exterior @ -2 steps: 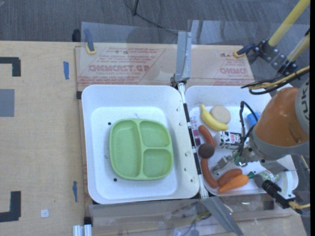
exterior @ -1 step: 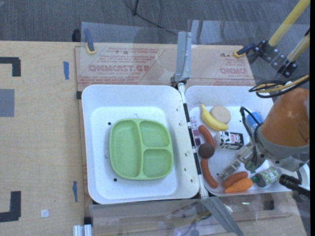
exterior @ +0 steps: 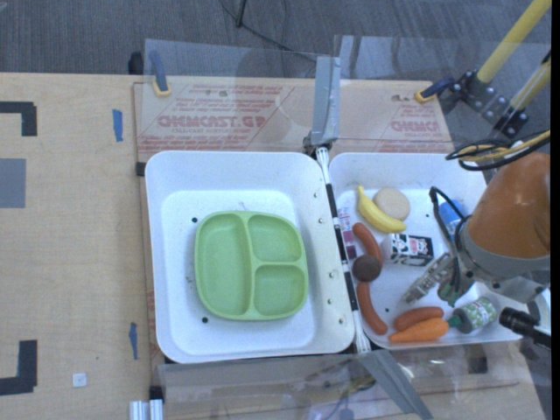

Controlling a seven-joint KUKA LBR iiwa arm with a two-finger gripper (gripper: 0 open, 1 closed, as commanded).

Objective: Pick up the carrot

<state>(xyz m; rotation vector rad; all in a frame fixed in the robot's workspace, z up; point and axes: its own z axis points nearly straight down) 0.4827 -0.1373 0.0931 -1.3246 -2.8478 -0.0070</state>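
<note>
The carrot is orange and lies flat along the front wall of the right bin. A shorter reddish-orange piece rests right behind it. My gripper hangs just above and behind these two, at the end of the grey arm with the orange band. Its fingers are spread, nothing is between them, and they stand apart from the carrot.
The right bin also holds a banana, a beige round piece, two sausages, a dark brown ball, a small milk carton and a green-capped item. A green divided plate sits in the left bin.
</note>
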